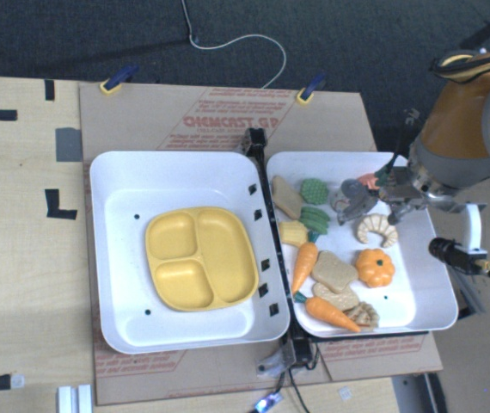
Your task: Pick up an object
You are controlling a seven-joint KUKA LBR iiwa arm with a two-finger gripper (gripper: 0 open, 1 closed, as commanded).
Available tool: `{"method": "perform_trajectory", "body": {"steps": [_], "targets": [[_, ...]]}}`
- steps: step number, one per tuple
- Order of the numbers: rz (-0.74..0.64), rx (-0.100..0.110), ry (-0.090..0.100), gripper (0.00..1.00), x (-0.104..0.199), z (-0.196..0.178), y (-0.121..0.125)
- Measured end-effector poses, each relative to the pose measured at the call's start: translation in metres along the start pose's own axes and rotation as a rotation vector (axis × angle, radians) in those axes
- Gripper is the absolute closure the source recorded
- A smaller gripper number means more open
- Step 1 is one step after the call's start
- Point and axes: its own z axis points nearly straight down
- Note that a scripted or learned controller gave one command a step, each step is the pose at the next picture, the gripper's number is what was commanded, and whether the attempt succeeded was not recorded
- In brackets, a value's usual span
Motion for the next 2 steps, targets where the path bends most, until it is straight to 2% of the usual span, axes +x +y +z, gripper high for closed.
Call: {"method": "perform_trajectory", "body": {"steps": [1,2], "targets": [[-0.003,-0.013,-0.002,0.0,0.0,-0.007,0.003],[-0.003,-0.008,-0.002,0.0,-0.003,0.038,0.006]]}}
